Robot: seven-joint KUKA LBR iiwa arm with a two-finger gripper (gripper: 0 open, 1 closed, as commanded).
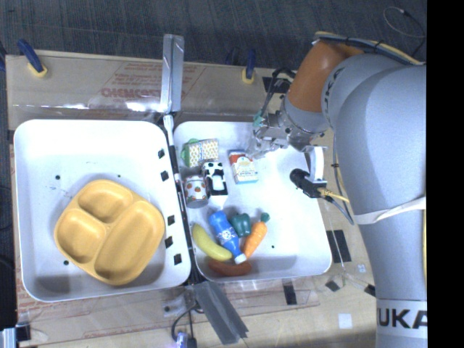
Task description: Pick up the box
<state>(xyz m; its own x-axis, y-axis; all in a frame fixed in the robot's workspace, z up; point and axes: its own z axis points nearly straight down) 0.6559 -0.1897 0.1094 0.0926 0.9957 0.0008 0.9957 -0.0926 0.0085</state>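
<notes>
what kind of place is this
Probably a robot lab's pick-and-place test bench: a KUKA arm reaches over two white bins, one holding toy food like a banana and a small box.

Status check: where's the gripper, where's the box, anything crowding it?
Gripper over right bin, beside box. Box flat on bin floor, not held. Cow-print carton close by; green can further along.

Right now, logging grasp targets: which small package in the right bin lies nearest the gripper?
The orange-and-white box, just below the gripper; the black-and-white carton and green pack lie farther left.
</notes>
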